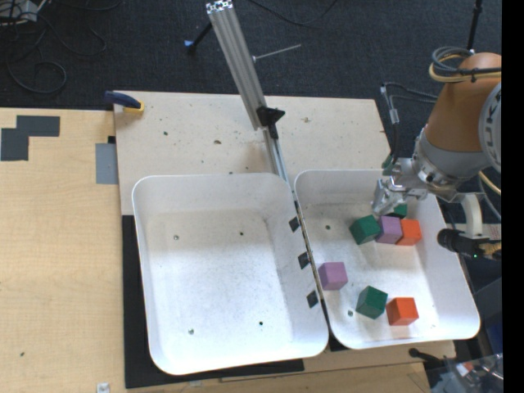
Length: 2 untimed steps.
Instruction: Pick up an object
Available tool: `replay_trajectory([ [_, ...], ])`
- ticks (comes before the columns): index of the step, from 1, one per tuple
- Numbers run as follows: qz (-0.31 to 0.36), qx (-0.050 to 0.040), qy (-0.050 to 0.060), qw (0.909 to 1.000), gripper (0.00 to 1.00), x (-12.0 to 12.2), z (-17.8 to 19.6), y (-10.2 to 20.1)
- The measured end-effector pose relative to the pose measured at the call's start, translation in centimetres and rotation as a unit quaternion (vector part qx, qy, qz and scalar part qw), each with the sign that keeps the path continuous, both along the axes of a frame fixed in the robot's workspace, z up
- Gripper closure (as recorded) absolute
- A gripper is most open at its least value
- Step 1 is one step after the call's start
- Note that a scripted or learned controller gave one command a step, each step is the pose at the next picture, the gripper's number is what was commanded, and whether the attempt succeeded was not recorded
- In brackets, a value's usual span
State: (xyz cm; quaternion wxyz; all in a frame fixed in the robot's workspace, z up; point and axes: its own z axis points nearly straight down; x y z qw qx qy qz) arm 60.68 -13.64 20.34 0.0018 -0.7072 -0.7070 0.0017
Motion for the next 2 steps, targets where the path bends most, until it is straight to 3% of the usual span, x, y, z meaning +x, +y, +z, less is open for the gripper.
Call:
replay_trajectory([
  [2, 0.003, 0.0016, 0.0, 1.0, 1.0, -2.4, 1.4, 11.0],
])
